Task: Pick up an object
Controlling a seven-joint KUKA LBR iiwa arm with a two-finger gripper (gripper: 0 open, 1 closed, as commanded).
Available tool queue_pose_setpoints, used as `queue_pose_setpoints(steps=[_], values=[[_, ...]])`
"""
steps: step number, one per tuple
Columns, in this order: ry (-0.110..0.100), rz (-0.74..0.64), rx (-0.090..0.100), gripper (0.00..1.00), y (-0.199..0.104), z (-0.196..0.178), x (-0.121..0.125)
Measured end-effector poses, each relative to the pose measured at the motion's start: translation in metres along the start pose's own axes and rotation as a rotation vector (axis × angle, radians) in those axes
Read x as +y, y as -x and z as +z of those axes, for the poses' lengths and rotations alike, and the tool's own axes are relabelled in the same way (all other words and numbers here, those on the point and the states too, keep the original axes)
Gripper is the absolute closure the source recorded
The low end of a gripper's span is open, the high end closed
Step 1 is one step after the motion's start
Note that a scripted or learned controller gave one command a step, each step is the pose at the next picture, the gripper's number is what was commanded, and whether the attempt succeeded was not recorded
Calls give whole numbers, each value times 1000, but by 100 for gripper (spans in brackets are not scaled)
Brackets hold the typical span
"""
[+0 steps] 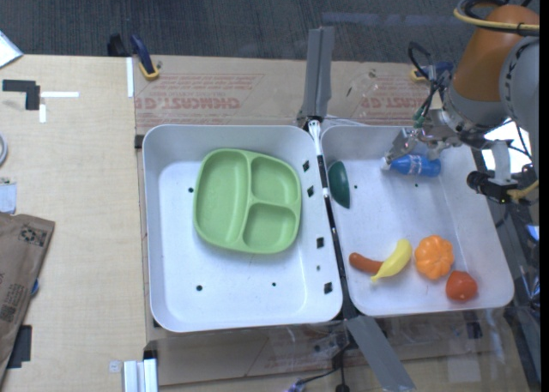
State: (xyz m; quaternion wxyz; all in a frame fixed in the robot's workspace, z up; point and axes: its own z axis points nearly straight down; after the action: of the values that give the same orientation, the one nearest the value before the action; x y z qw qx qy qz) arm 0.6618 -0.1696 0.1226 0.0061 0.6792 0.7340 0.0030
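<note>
The right bin (480, 210) holds several items. A blue object (418, 166) lies near its far edge, and my gripper (412, 147) is right over it, touching or nearly touching its top. A dark green oval piece (339, 183) leans against the bin's left wall. Toward the front lie a red chili-like piece (364, 262), a yellow banana (393, 260), an orange pumpkin (433, 256) and a red tomato (461, 286). The grey arm with its orange band (489, 47) comes in from the upper right.
The left bin (171, 279) bears a light green divided plate (249, 202). A grey divider post (319, 73) stands between the bins at the back. Black cables (493, 183) hang by the right bin's right wall. Cardboard lies behind the bins.
</note>
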Motion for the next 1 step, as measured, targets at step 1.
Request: queue_pose_setpoints(steps=[1], values=[[30, 82, -8, 0, 0, 9, -17]])
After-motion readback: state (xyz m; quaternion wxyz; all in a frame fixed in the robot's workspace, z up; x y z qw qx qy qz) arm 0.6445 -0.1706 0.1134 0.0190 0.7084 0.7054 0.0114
